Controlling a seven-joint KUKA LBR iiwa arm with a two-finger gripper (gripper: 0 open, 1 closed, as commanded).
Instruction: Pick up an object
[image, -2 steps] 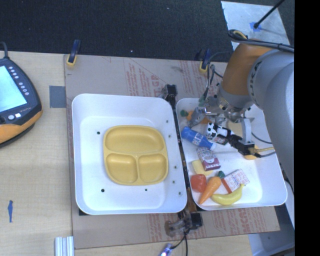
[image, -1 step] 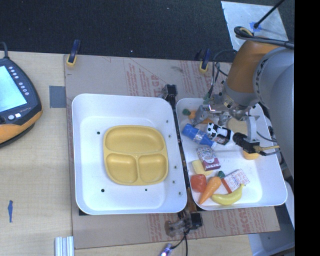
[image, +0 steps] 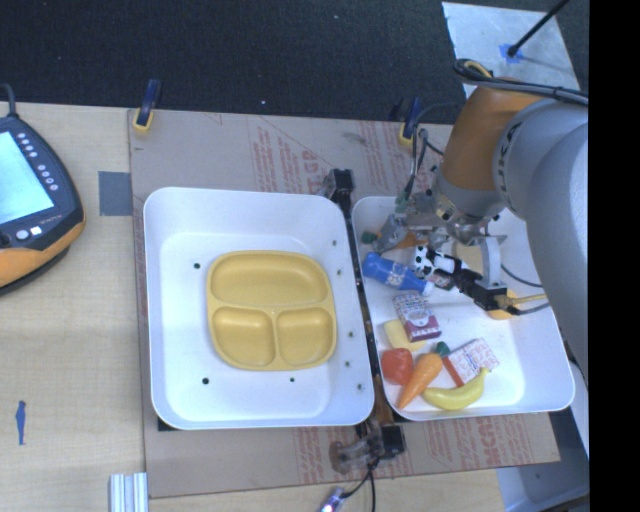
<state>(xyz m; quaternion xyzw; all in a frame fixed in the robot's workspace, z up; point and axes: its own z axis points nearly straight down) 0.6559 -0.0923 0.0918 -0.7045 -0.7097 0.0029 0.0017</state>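
Note:
My gripper (image: 412, 228) is low over the far left corner of the right bin (image: 540, 370), under the orange-banded wrist. Just in front of it lie a blue bottle (image: 392, 272) and a small black-and-white cow toy (image: 424, 262). Further toward the front of the bin are a pink-and-red box (image: 417, 316), a pale yellow block (image: 396, 333), a red tomato (image: 396, 366), an orange carrot (image: 421, 375), a yellow banana (image: 456, 394) and a red-and-white packet (image: 472, 357). A small green and orange thing (image: 384, 238) shows beside the gripper, partly hidden.
The left bin (image: 170, 300) holds a yellow divided plate (image: 270, 308). A black and orange pendant (image: 30, 200) lies on the bench at the far left. Clamps sit between the bins at the back (image: 342, 183) and front (image: 385, 440).

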